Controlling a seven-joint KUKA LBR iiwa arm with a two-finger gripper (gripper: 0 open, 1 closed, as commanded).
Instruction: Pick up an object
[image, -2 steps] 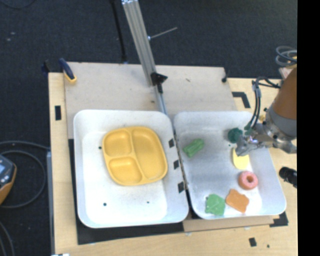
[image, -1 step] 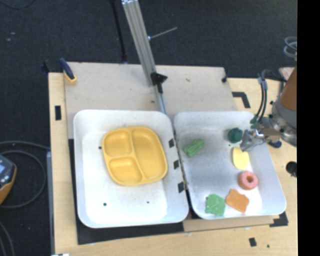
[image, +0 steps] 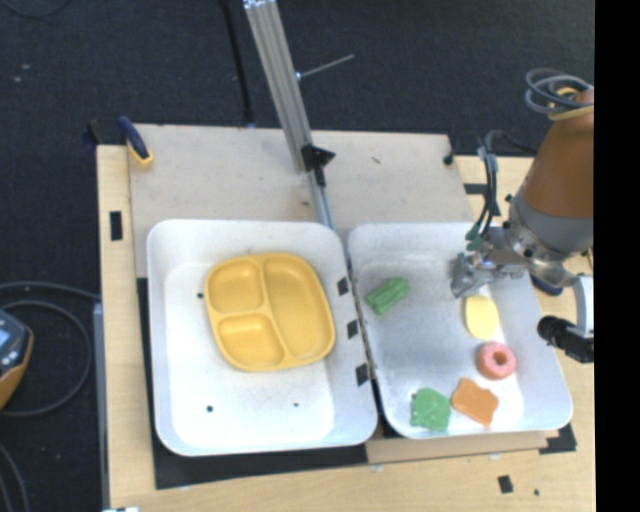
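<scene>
The right bin (image: 420, 340) holds several small items: a green block (image: 387, 294) near its left side, a pale yellow piece (image: 482, 318), a pink ring (image: 495, 360), an orange piece (image: 474, 401) and a green leafy piece (image: 430, 409) at the front. My gripper (image: 468, 275) hangs over the right bin's upper right part, just above and left of the yellow piece. Nothing shows between its fingers. The arm's orange band (image: 560, 165) rises at the right edge.
The left bin (image: 180, 400) carries a yellow divided plate (image: 270, 309). A metal pole (image: 285, 90) slants up from a black clamp (image: 317, 158) behind the bins. Cables lie on the dark floor at the left.
</scene>
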